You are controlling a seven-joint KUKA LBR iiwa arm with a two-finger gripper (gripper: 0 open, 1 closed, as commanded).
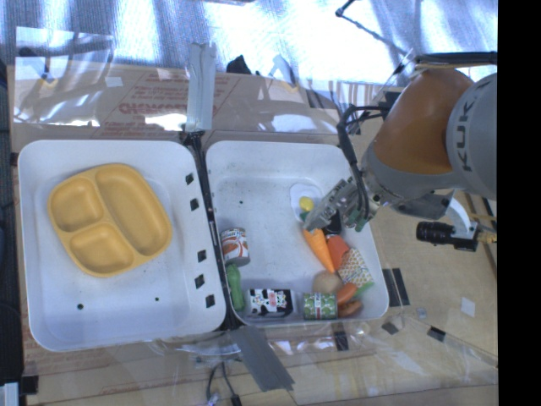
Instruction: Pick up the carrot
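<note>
The carrot [319, 249] is an orange cone lying in the right bin [262, 176], near its right wall, with its tip pointing toward the front. My gripper [336, 216] hangs just above and behind the carrot's thick end, tilted down to the left. Its fingers [320, 211] stand apart, with only a dark gap between them. The carrot lies on the bin floor and nothing is held. The gripper hides part of a white and yellow fried-egg toy [305, 201].
Crowded around the carrot are a red-orange piece [339, 248], a patterned packet [356, 269], a tan ball [325, 282] and a green can [319, 306]. A red-labelled can [235, 245], green vegetable [235, 288] and black-and-white carton [270, 301] lie front left. The left bin [51, 303] holds a yellow divided plate [106, 218].
</note>
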